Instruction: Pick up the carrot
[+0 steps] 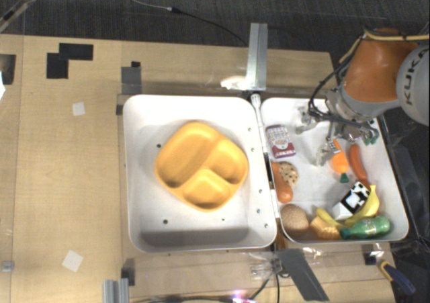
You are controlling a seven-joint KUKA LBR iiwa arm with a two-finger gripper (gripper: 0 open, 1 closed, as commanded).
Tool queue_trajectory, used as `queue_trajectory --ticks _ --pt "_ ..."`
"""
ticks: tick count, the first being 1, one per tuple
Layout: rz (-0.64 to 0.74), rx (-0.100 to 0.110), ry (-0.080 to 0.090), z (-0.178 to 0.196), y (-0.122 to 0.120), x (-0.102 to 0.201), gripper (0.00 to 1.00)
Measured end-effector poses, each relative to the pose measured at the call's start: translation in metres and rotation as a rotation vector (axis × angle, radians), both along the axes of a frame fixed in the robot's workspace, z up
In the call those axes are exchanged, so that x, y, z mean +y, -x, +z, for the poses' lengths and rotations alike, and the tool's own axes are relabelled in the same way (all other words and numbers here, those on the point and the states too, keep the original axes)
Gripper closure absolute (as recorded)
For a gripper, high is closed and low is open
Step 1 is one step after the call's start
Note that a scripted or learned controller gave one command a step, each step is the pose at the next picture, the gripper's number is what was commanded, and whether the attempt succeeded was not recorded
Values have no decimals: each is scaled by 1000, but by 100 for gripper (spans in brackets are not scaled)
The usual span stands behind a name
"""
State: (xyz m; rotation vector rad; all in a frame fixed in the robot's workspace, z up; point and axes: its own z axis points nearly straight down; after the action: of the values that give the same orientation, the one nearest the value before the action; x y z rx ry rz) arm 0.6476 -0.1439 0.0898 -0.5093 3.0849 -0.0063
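Note:
The carrot [340, 161] is a short orange piece with a small green end, lying in the right bin [309, 181] near its right side. My gripper [334, 145] hangs directly over the carrot's upper end and hides part of it. Whether it touches the carrot I cannot tell. The grey arm with its orange band [373, 70] reaches in from the upper right.
Close by in the right bin are a long red-orange piece [359, 162], a banana [366, 206], a green vegetable [366, 228], a black-and-white block [354, 196], a potato [294, 217], a cookie [287, 174] and a small packet [279, 139]. The left bin [144, 228] holds a yellow divided tray [201, 164].

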Motion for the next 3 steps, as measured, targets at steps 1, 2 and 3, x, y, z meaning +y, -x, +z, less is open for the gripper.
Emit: queue_trajectory --ticks 1,2,3 --pt "-19 4 -2 -1 50 6 0" --pt "317 1 3 0 13 31 0" --pt "123 5 2 -2 41 -47 0"
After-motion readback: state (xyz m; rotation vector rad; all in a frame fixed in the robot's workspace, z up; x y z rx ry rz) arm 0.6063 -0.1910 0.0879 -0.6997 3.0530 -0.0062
